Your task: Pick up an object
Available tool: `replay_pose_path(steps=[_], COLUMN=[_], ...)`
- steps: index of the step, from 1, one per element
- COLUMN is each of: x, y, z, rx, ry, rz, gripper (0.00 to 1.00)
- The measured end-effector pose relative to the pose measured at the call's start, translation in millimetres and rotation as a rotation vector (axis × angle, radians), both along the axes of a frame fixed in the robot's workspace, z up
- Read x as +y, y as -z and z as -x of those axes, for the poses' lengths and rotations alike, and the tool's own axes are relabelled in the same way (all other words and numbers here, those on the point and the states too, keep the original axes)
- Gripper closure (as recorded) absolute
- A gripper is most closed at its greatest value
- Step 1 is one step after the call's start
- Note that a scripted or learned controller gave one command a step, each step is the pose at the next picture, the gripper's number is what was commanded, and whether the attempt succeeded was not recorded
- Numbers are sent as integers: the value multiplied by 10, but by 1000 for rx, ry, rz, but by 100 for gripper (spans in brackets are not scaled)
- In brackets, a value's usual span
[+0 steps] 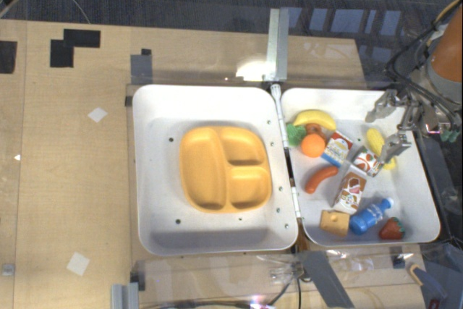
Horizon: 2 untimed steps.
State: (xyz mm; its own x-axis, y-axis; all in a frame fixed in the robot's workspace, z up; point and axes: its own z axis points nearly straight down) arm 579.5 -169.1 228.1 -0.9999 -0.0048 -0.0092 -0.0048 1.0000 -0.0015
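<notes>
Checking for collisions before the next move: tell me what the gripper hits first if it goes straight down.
Probably the small yellow item just under the gripper, beside the red-and-white carton. Depth is hard to judge from this slanted view, so it could meet the right bin floor instead.

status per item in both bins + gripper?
tray: flat in left bin, holds nothing
banana: lying at top of right bin
orange: resting below the banana
sausage: lying loose, tilted
small carton: lying on its side
juice box: lying flat
blue bottle: on its side
strawberry: in bottom corner
gripper: over right bin, open, holding nothing
</notes>
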Motion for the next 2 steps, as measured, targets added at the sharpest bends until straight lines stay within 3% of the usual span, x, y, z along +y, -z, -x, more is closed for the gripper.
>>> replay_pose_path(steps=[1, 2], x=[-351, -361], y=[1269, 1064], z=[-869, -801], rx=[16, -3], ry=[-6, 220], rz=[-5, -2], gripper=[0, 0])
